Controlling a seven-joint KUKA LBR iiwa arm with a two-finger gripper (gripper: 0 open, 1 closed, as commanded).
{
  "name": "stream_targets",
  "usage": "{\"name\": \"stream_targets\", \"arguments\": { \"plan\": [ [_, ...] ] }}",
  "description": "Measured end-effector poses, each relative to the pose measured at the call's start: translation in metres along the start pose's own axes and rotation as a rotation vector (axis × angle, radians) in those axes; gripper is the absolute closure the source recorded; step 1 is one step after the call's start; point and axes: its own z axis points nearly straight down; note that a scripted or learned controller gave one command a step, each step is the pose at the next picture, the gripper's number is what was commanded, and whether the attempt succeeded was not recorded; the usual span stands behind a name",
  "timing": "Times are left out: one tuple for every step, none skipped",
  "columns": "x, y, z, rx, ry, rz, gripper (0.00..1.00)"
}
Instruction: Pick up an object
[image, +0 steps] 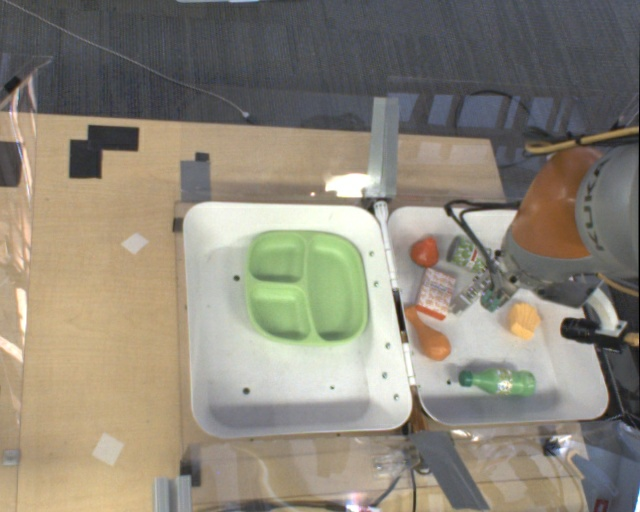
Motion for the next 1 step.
{"name": "stream_targets", "arguments": {
  "plan": [
    [0.0471,0.0311,-0.0977,0.004,0.005,0.357,1.0]
  ]
}}
